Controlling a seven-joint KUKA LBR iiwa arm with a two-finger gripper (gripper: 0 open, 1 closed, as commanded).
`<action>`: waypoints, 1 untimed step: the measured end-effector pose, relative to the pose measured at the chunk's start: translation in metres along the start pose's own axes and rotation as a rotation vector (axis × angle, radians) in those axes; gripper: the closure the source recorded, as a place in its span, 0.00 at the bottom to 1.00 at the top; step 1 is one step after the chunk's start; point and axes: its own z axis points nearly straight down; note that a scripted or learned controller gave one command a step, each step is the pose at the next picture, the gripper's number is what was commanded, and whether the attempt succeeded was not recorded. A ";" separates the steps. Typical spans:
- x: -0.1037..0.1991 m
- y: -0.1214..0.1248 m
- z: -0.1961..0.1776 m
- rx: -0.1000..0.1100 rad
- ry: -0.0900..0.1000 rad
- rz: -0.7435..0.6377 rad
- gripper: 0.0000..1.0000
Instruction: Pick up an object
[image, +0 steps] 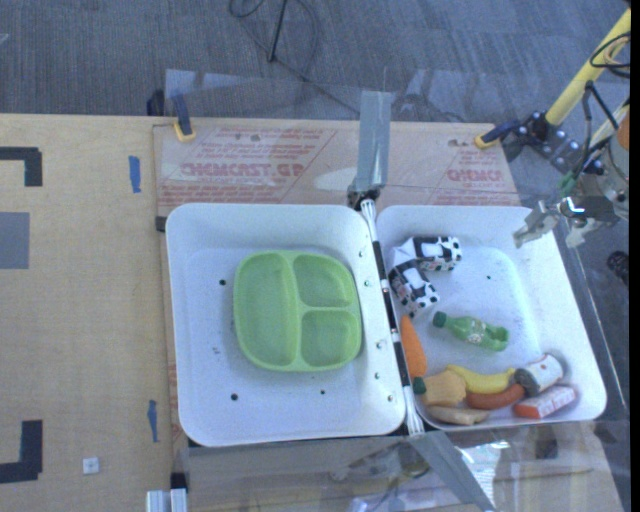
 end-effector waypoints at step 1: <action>0.000 0.001 -0.011 -0.004 -0.002 -0.002 1.00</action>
